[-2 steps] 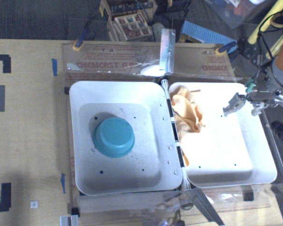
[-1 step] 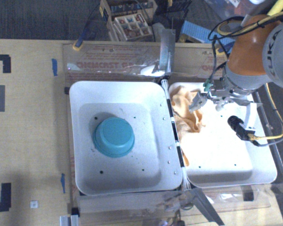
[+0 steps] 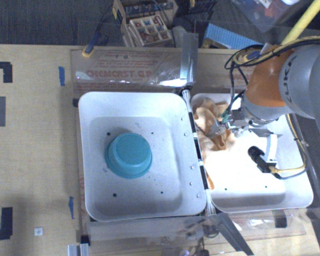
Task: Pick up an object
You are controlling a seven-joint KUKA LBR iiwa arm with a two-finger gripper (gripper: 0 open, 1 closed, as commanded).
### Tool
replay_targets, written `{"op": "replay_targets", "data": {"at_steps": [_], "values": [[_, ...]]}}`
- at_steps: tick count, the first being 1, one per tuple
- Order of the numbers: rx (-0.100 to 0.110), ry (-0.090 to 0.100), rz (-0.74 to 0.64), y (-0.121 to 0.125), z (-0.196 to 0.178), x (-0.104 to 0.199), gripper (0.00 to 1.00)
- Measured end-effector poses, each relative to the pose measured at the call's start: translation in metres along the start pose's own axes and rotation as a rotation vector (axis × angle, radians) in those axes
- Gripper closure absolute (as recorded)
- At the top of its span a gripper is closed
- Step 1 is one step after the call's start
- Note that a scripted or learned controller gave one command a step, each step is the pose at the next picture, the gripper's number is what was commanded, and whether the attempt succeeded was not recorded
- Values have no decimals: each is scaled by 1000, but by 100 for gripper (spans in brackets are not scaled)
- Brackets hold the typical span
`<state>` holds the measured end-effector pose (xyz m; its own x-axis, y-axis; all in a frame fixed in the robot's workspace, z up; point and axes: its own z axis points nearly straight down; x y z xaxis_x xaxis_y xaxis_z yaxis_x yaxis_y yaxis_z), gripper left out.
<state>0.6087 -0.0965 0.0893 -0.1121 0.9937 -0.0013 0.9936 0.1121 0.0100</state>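
A tan, crumpled soft object [image 3: 209, 122] lies in the upper left corner of the right bin [image 3: 256, 196]. My gripper [image 3: 225, 125] is down at this object's right side, touching or just over it. Whether the object is gripped cannot be made out. A teal bowl [image 3: 129, 154] sits upside down in the middle of the left bin [image 3: 96, 111]. A small orange item [image 3: 209, 183] lies against the right bin's left wall.
The grey arm with its orange band [image 3: 266, 84] covers the right bin's upper right part. A black cylindrical piece [image 3: 258, 159] with a white bracket and a yellow cable [image 3: 290, 169] hangs over the right bin's middle. Boxes and clutter stand behind the bins.
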Motion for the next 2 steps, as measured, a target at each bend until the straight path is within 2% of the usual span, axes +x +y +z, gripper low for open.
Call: {"op": "replay_targets", "data": {"at_steps": [1, 2], "values": [[-4, 0, 6, 1, -11, -2, 100], [2, -2, -61, -22, -1, -65, 100]]}}
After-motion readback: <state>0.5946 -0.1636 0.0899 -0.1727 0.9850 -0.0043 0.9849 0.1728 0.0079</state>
